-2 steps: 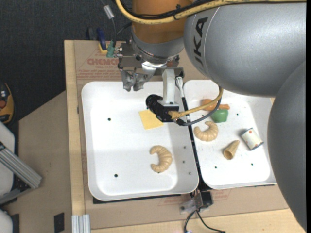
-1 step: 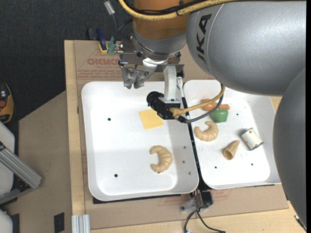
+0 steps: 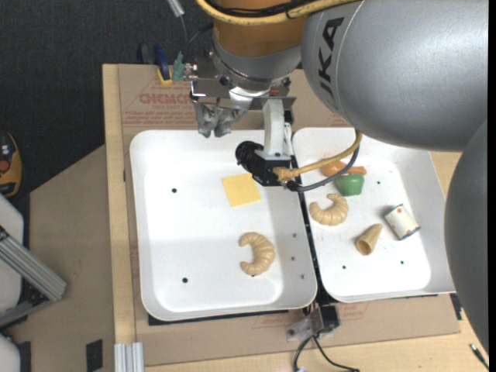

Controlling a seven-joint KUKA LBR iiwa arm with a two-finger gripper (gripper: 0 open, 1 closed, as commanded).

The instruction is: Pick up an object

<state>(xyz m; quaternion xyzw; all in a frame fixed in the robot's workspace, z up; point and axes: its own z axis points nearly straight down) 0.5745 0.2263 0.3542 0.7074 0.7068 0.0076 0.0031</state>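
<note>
The claw [image 3: 214, 122] hangs over the far edge of the left shallow white bin [image 3: 155, 231], under the orange band of the grey arm [image 3: 403, 53]. Whether it is spread or pressed together cannot be told from this slanted view, and nothing shows between its tips.

In the left bin lie two things: a flat yellow square slice [image 3: 241, 190], near and a little right of the claw, and a tan curled croissant-shaped pastry [image 3: 257, 253], nearer to the viewer and well apart from the claw.

The right shallow white bin [image 3: 403, 273] holds five: a second tan croissant-shaped pastry [image 3: 329, 210], a green rounded piece [image 3: 350, 184], an orange piece [image 3: 335, 167] just beyond it and partly hidden by a cable, a beige cone [image 3: 369, 239], and a small white cylinder [image 3: 401, 222]. All lie well right of the claw.

Both bins sit side by side on the brown worktop [image 3: 124, 169].
</note>
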